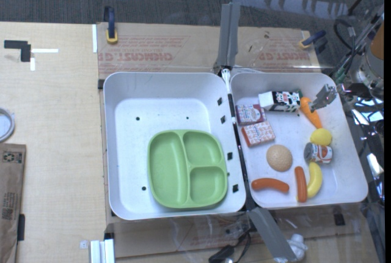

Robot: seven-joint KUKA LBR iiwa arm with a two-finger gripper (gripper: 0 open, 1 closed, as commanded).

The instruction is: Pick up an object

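The right bin [360,188] holds several toy foods: a black and white milk carton [280,100], two red and white boxes [249,113] [258,132], an orange carrot [310,115], a lemon [321,136], a small can [319,153], a tan ball [280,158], two sausages [269,184] [300,184] and a banana [315,179]. My gripper [324,97] hangs over the bin's back right part, just above the carrot's upper end. It is open, with nothing between its fingers.
The left bin [122,133] bears a green divided plate [186,168]. The two bins meet at a shared wall [231,133]. Clamps [110,32] and cables sit behind the bins, and the arm's body crowds the right edge.
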